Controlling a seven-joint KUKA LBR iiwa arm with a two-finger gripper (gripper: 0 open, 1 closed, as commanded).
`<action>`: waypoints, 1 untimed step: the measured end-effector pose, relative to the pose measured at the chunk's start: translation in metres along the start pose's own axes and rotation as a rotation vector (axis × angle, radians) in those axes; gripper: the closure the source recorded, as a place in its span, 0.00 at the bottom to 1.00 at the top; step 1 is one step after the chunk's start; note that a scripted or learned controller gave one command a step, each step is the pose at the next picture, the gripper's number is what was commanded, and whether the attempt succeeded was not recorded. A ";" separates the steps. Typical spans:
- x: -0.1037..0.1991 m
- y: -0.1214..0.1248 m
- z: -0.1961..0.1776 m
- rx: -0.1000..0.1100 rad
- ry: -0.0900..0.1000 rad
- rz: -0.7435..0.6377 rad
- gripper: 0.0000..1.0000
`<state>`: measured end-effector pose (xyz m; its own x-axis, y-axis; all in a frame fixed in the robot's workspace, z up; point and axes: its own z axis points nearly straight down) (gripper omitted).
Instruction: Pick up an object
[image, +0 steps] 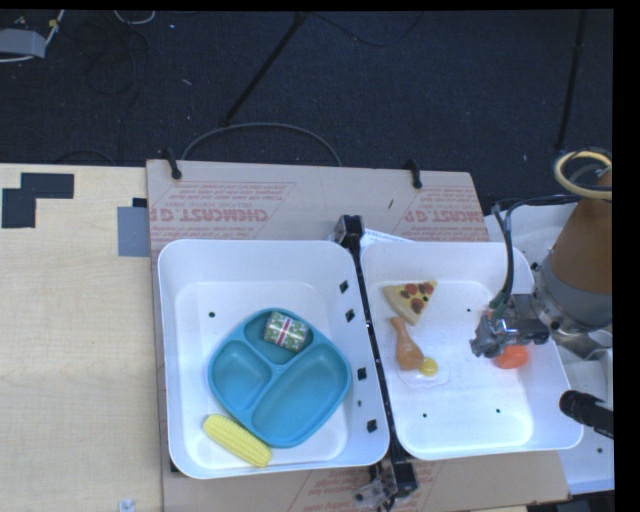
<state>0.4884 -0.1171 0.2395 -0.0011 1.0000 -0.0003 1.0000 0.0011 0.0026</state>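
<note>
While low in right bin (540, 430) | fingers (497, 338) beside orange object (513, 357)

2 bins (185, 300), 1 plate (230, 385), 6 food toys (412, 296)

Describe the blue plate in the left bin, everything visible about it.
The blue divided plate looks like smooth plastic, rounded, with three compartments set off by raised ridges. It lies flat on the floor of the left bin, toward its lower middle. A small green can with a striped label lies on its side in the upper compartment. A yellow corn cob lies along its lower left edge.
</note>
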 end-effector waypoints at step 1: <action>0.053 0.024 0.011 0.006 0.003 -0.004 1.00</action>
<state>0.5121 -0.0643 0.2283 -0.0051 1.0000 0.0024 1.0000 0.0051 -0.0031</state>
